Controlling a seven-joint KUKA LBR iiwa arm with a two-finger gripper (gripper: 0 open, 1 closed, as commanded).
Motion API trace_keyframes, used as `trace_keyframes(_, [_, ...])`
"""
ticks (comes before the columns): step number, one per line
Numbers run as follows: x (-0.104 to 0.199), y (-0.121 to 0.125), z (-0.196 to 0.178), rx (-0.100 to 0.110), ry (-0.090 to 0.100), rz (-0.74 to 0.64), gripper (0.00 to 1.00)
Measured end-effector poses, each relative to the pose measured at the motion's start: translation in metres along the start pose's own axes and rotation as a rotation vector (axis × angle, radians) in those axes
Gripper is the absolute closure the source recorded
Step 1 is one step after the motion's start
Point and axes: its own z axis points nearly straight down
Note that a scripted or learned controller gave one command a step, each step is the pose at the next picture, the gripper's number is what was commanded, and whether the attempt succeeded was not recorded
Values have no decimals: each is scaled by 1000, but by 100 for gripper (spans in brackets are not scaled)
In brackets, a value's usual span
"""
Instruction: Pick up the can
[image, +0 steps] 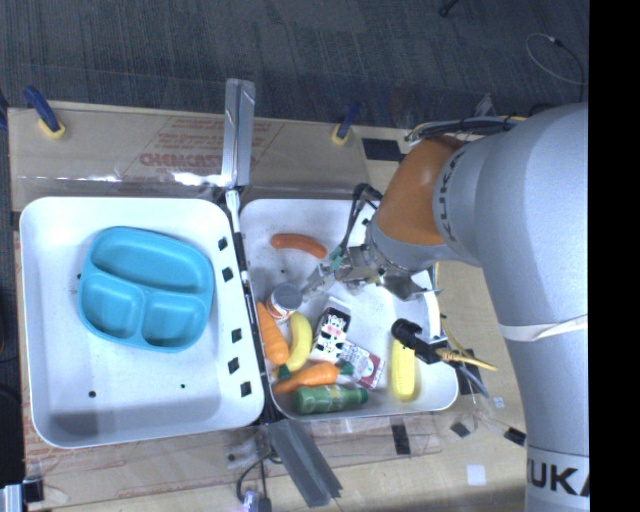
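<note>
I see the can (287, 297) standing upright in the right bin (300, 212), near its left wall, a small grey cylinder with its round top facing the camera. Just beside it lie a carrot (271, 333) and a banana (299, 340), and a sausage (298, 243) sits a little further up. I judge the can light, rigid and smooth-sided, so it could slip or tip if nudged off-centre; I would close on its curved wall from opposite sides, low enough to keep it from rocking, with the carrot side being the tight one.

The arm reaches in from the right, its orange band (415, 200) tilted over the bin and the wrist angled down and leftward. The claw (322, 277) hangs just right of the can, pointing toward it. I cannot tell how far its jaws are apart from here, and I see nothing held between them. The left bin (40, 300) carries a blue tray (146, 288).
</note>
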Motion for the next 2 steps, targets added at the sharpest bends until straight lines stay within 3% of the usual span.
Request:
trace_keyframes(1, [31,-25,-5,-15,-17,-6,0])
trace_keyframes(2, [52,28,0,1,-1,11,0])
